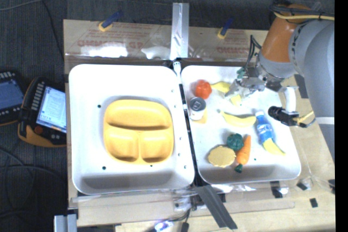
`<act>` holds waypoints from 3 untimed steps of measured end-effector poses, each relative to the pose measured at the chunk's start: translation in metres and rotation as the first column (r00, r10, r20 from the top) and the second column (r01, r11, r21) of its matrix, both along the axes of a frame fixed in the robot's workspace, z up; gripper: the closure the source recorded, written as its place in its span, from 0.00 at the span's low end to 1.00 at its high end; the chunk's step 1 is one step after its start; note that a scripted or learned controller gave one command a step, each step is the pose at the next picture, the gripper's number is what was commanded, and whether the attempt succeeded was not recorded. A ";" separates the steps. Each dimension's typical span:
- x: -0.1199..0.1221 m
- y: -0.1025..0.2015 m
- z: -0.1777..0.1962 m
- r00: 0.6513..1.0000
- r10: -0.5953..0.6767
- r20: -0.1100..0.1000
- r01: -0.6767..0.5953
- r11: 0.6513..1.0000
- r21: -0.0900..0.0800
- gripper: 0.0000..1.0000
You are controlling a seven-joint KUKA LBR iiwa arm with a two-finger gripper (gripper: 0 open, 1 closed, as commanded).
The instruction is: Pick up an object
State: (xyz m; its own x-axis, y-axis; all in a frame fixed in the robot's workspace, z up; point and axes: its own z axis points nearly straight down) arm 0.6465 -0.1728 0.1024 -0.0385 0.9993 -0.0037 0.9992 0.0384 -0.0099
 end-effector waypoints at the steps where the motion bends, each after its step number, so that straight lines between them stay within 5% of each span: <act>1: -0.008 0.053 0.098 0.999 0.048 0.008 -0.048 0.999 0.005 1.00; 2: 0.022 0.039 0.153 0.989 0.149 0.009 -0.149 0.989 0.000 1.00; 3: -0.015 0.083 0.141 0.994 0.110 0.008 -0.110 0.994 0.004 1.00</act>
